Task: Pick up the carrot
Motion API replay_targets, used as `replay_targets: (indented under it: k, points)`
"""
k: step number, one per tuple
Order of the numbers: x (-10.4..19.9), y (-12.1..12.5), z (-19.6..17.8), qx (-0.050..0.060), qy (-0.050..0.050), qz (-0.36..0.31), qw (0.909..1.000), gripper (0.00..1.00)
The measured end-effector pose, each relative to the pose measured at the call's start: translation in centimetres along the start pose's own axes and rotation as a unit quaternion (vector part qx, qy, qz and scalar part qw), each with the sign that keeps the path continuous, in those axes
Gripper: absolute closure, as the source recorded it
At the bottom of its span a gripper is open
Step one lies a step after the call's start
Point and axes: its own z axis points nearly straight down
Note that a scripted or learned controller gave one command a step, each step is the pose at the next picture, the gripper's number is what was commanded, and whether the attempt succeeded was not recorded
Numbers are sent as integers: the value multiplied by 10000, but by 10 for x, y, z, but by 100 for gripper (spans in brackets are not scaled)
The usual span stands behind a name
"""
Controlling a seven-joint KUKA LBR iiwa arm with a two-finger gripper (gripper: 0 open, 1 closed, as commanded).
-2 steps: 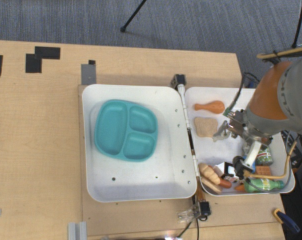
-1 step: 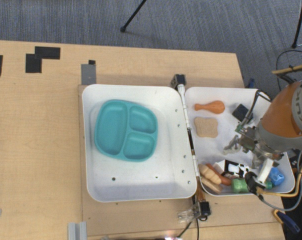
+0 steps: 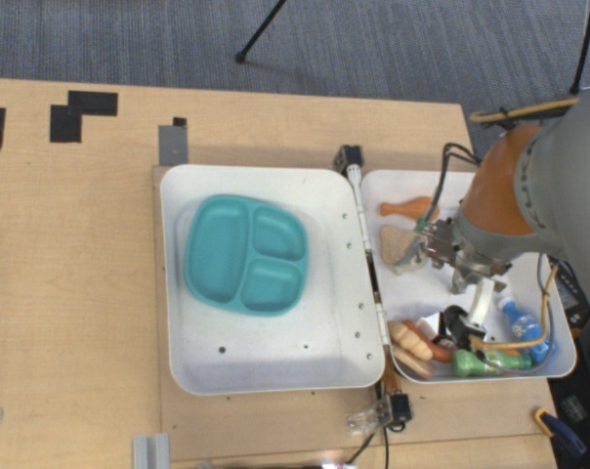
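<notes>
The carrot point(image 3: 440, 346) lies along the near wall of the right bin point(image 3: 565, 356). Its orange body points left and its green leafy end point(image 3: 483, 362) points right. My gripper point(image 3: 427, 240) hangs over the middle of the right bin, behind the carrot and apart from it. It sits right beside a tan lump point(image 3: 400, 246). The wrist and arm cover the bin's right side.
An orange drumstick-shaped toy point(image 3: 405, 206) lies at the far end of the right bin. A tan bun-like piece point(image 3: 409, 341) touches the carrot's left end. A blue bottle point(image 3: 518, 318) is at the near right. The left bin point(image 3: 207, 364) holds a teal divided plate point(image 3: 244, 253).
</notes>
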Motion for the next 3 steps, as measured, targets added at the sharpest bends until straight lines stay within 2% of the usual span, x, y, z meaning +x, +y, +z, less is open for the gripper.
replay_targets:
  k: [1,2,3]
  points:
    - [-47,57,-52,11,-36,-32,10000,0]
    - [-50,-43,-7,72,-30,1236,9923,0]
    - [-86,10,-96,3,-32,-951,9955,0]
